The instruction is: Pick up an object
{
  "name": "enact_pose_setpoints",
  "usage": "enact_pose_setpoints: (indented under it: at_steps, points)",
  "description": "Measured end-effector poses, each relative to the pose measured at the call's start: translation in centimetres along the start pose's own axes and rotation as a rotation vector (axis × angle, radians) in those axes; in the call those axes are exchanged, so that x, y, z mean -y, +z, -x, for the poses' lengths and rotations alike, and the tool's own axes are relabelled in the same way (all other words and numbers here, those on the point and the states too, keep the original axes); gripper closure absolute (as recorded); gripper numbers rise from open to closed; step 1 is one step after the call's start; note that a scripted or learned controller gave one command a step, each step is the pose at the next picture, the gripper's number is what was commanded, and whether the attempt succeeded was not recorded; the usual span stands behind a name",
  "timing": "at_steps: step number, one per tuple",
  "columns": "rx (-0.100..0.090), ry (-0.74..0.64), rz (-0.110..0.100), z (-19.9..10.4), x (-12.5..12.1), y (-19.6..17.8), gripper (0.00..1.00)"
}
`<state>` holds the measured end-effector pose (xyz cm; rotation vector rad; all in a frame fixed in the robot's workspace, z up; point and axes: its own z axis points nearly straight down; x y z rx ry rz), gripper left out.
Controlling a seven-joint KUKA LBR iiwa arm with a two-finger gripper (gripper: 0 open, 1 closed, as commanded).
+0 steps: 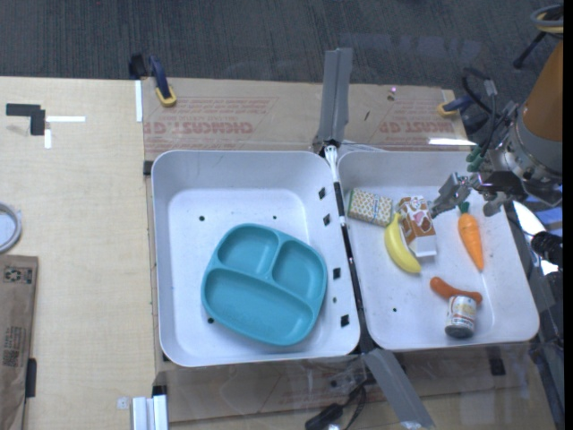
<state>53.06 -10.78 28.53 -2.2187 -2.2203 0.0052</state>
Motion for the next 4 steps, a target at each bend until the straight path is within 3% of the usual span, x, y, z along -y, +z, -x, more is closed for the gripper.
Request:
enact_pose_setpoints:
  at_steps: [1, 2, 3, 4]
  points:
    - [0.000, 0.004, 0.001, 0.5, -4.6, 12.6, 0.00]
    - [0.001, 0.004, 0.004, 3.0, -6.6, 19.4, 0.00]
    - [0.000, 0.009, 0.005, 3.1, -6.7, 18.3, 1.00]
    - [0.001, -0.001, 0.002, -3.3, -7.4, 9.4, 1.00]
